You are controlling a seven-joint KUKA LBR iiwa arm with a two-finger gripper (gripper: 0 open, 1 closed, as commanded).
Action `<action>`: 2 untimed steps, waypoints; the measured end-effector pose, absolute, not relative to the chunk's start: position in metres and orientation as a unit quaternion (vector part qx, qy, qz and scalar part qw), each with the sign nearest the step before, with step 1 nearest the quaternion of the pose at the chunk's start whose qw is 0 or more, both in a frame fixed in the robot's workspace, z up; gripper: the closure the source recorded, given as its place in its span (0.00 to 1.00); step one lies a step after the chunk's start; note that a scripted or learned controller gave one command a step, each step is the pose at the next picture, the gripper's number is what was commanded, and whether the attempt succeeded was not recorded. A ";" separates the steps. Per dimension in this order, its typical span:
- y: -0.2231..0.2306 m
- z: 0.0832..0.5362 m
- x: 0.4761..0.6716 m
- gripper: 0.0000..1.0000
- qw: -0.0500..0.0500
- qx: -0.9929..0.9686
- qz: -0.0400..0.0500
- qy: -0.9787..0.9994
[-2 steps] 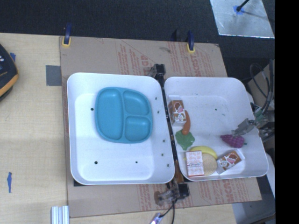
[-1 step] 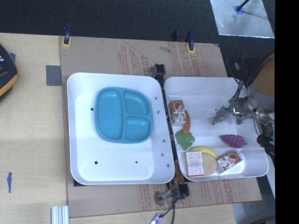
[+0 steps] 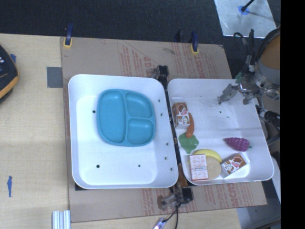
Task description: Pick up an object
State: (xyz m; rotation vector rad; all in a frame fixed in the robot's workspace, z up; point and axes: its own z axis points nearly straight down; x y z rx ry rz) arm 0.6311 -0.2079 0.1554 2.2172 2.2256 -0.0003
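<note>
Centrally, the left bin (image 3: 81, 168) carries a blue divided plate (image 3: 126, 117). Right of it, the second bin (image 3: 214, 90) keeps small toy foods along its lower edge, purple grapes (image 3: 237, 143) included. At upper right, the gripper (image 3: 237, 92) hovers, fingers spread, holding nothing.

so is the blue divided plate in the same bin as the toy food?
No, the blue divided plate lies alone in the left bin, while the carrot, grapes and banana sit in the right bin.
</note>
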 end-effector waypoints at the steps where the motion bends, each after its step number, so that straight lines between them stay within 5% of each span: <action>1: -0.208 0.166 0.631 1.00 0.000 0.704 -0.001 0.710; 2: -0.132 0.204 0.655 1.00 -0.001 0.705 0.000 0.709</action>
